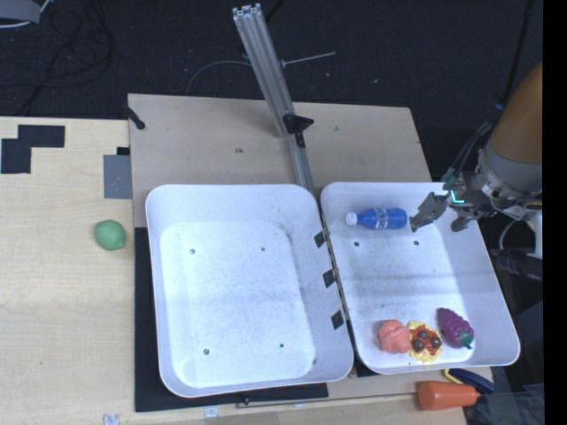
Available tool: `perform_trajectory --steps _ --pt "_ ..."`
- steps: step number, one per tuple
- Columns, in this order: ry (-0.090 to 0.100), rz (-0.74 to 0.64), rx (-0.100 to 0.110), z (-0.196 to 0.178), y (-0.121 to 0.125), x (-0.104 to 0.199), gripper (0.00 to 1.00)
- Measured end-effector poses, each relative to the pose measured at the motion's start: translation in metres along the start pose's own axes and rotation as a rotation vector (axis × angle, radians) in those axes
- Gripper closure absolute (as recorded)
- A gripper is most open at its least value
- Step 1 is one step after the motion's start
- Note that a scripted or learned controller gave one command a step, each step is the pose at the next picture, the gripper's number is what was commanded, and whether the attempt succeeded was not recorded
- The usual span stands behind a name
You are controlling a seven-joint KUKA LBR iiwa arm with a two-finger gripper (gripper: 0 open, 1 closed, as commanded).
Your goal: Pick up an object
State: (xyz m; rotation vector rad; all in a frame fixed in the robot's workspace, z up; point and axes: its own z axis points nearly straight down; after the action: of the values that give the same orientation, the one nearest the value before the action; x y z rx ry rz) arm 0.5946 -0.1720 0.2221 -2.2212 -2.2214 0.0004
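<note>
Four items in right bin [496, 277]: blue bottle [379, 219] lying near far wall, three toys bunched at near corner. Gripper [440, 211] poised just beside bottle, jaws spread, holding nothing.

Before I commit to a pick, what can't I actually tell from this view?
- Gripper: too small and dark to read its finger state.
- Blue bottle: whether it touches the gripper is unclear.
- Yellow item between the pink toy and purple grapes: too small to identify.
</note>
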Motion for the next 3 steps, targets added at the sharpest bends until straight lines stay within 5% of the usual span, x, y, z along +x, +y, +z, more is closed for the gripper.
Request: perform_trajectory --steps 1,3 --pt "0.000 0.000 0.000 0.000 0.000 0.000 0.00" --pt "0.001 -0.001 0.004 0.087 -0.003 0.001 0.00"
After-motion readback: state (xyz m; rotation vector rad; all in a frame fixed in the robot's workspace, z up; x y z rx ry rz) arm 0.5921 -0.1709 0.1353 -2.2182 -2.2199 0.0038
